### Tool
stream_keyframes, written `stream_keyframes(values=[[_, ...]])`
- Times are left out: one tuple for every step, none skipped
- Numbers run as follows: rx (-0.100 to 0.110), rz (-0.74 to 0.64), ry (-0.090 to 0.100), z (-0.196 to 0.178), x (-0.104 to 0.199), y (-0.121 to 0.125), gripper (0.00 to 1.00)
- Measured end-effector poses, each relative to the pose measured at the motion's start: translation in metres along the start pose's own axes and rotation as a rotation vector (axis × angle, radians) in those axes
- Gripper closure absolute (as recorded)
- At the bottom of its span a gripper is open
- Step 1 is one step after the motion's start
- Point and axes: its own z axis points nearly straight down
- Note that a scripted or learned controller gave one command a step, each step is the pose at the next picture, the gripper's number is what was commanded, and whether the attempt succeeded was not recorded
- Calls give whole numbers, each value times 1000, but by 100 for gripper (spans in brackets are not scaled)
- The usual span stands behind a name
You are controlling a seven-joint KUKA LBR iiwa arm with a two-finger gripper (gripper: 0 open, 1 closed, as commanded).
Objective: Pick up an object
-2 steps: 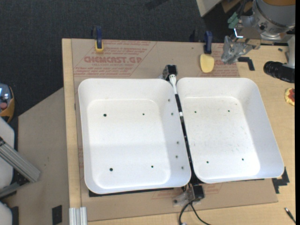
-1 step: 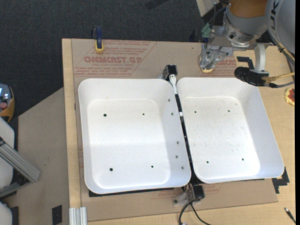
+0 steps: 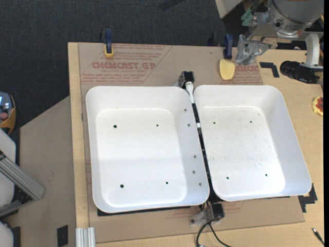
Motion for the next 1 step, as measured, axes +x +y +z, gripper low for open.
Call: stream_keyframes(values=[[11, -5, 2, 62, 48, 18, 100]])
